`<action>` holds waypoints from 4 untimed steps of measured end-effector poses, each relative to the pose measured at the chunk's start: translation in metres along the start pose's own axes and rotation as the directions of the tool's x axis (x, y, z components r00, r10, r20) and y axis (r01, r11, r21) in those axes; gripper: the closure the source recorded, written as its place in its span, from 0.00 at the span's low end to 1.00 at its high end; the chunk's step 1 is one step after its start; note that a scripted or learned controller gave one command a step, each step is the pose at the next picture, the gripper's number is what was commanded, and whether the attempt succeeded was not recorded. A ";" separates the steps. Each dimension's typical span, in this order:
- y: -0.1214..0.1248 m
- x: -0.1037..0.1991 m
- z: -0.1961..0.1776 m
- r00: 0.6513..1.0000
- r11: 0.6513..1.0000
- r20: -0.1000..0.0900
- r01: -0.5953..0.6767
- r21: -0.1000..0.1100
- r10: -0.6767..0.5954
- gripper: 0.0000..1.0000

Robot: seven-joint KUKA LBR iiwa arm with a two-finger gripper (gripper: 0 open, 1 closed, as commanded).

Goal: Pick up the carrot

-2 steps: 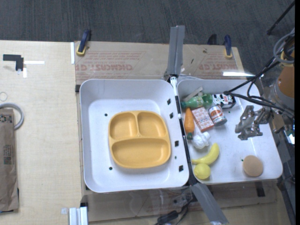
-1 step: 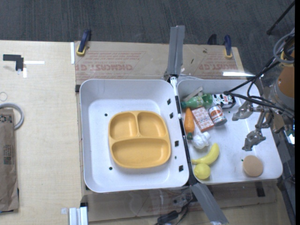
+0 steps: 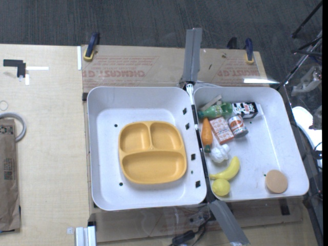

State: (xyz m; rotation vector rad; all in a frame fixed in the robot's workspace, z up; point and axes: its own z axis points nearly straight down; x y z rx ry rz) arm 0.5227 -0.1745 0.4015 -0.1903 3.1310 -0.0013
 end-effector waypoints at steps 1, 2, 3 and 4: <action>-0.030 0.034 0.075 1.000 1.000 -0.002 0.004 -0.001 -0.004 0.00; -0.030 0.034 0.075 1.000 1.000 -0.002 0.005 -0.001 -0.005 0.00; -0.030 0.034 0.075 1.000 1.000 -0.002 0.005 -0.001 -0.005 0.00; -0.030 0.034 0.075 1.000 1.000 -0.002 0.005 -0.001 -0.005 0.00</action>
